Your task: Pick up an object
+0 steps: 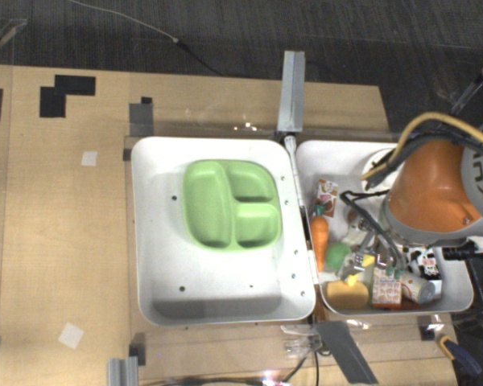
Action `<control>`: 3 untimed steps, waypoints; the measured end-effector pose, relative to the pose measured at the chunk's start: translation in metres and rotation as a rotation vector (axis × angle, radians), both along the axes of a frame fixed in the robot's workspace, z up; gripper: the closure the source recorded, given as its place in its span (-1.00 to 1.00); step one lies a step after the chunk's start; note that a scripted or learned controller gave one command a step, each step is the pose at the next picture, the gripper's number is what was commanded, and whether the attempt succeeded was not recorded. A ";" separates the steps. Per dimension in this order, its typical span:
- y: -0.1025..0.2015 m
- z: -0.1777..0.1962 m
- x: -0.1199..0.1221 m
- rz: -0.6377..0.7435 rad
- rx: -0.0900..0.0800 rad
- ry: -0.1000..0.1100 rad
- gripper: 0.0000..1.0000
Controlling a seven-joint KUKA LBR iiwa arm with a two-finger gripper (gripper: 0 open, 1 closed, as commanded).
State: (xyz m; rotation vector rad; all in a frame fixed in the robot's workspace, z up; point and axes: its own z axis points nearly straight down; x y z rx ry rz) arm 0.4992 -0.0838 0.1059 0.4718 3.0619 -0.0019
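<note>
The grey arm with its orange band (431, 190) reaches in from three o'clock and hangs over the right-hand shallow white bin (338, 155), its wrist and cabling covering the middle of that bin. The gripper (370, 252) sits somewhere beneath this bulk, pointed down among the clutter; whether it is released, clenched or grasping something cannot be told from this view

Candidates for the pick all lie in the right bin. An orange carrot-shaped toy (319, 233) lies along the bin's nine o'clock wall, with a small green block (336, 256) just beside it toward five o'clock. At the bin's six o'clock edge rest a yellow rounded lump (348, 293) and a red-and-white printed carton (386, 289), touching or nearly so. A small printed packet (328, 197) lies at ten o'clock of the carrot

The left-hand white bin (157, 215) holds a pale green divided plastic tray (231, 203) at its centre

Judging by this, no object is visibly lifted: every item appears to rest on the bin floor. The approach looks made; the grasp and the lift appear to remain
</note>
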 end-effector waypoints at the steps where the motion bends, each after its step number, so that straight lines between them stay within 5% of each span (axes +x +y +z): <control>1: 0.087 0.085 0.093 0.033 0.011 0.023 1.00; 2: 0.055 0.110 0.141 0.204 0.002 0.031 1.00; 3: 0.056 0.109 0.141 0.206 0.003 0.032 -1.00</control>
